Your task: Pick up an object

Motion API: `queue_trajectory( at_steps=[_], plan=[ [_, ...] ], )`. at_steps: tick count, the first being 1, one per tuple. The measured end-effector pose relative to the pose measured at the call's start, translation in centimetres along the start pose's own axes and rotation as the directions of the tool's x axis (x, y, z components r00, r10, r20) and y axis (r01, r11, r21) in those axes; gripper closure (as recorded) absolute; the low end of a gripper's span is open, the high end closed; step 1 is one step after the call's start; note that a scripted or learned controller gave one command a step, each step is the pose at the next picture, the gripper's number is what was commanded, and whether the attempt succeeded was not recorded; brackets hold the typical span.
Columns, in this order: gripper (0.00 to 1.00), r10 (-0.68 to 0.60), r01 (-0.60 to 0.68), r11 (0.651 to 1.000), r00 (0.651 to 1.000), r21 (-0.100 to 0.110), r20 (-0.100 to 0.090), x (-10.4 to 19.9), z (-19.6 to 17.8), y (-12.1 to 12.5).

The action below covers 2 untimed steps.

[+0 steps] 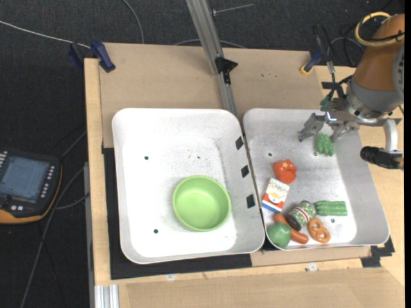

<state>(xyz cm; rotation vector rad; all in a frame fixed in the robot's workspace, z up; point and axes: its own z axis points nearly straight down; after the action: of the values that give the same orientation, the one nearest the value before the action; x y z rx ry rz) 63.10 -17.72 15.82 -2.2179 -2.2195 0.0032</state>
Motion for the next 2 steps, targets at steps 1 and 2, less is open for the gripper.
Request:
queue_trajectory(
  at_steps=[1, 2],
  plan=[
    [0.00, 0.001, -0.001, 1.000, 1.000, -0.006, 0.002, 0.3, 5.9, 0.0],
    [1.00, 0.000, 0.000, 1.000, 1.000, -0.009, 0.002, 0.3, 4.7, 0.1]
  ],
)
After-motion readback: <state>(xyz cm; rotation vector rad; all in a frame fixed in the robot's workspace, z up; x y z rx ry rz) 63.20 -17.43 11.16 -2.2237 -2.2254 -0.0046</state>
